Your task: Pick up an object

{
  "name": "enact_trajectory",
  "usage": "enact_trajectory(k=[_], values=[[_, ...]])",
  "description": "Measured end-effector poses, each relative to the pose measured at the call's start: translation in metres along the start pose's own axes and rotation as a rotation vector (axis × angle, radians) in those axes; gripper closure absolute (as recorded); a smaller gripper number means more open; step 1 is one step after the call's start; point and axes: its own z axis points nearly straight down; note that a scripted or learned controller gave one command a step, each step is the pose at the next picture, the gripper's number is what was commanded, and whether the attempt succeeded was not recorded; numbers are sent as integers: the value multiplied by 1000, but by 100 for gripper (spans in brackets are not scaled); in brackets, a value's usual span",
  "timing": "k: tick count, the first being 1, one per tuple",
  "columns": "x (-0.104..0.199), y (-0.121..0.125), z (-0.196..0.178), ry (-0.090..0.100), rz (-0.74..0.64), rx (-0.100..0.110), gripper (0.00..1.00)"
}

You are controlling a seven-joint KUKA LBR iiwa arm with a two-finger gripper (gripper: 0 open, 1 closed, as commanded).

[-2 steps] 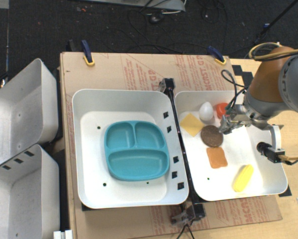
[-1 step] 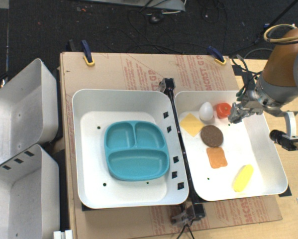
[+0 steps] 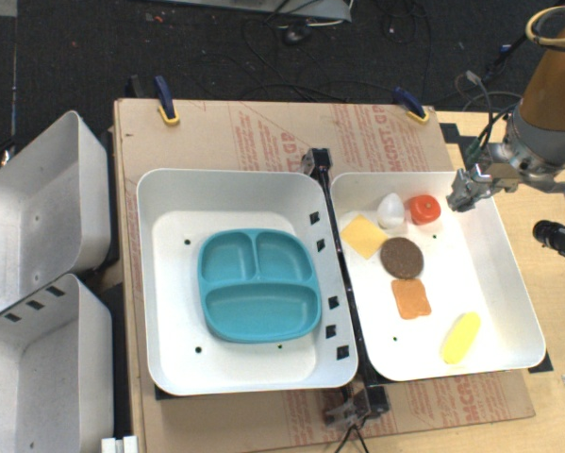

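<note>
Lowest in frame, your yellow piece (image 3: 460,337) lies in the right bin (image 3: 508,281), with toast (image 3: 410,298), brown disc (image 3: 402,257) and red object (image 3: 424,209) above it. Your gripper (image 3: 469,194) hovers at the bin's upper right edge; whether the jaws are wide or narrow, you cannot tell. Center over the red object, then descend straight.
</note>
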Motion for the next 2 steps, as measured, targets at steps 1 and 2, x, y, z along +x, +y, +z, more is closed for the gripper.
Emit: enact_trajectory(k=[1,2], values=[[0,2,-54,0,0,0,100],[46,0,-52,4,-4,8,100]])
